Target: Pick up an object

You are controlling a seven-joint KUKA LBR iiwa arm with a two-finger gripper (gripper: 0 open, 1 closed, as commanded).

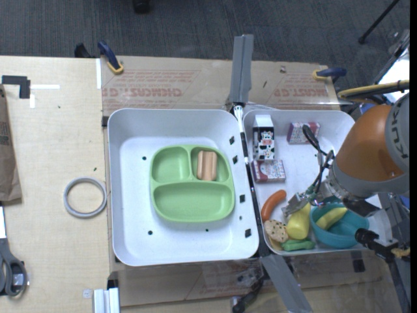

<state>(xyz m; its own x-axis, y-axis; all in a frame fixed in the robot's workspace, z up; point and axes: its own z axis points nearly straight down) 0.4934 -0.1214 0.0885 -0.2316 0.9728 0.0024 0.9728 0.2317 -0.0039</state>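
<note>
Pear (298,225): yellow toy fruit in the right bin (293,178), at about 7 o'clock of that bin's floor, directly beneath the hand (301,204). Judged light, rigid and smooth, so liable to slip; best gripped across its widest part. Neighbours crowd it: sausage (273,203) at its 10 o'clock, cookie (276,231) at 9, teal bowl (337,227) at 3. Whether the hand is spread or pressed together cannot be told.
</note>
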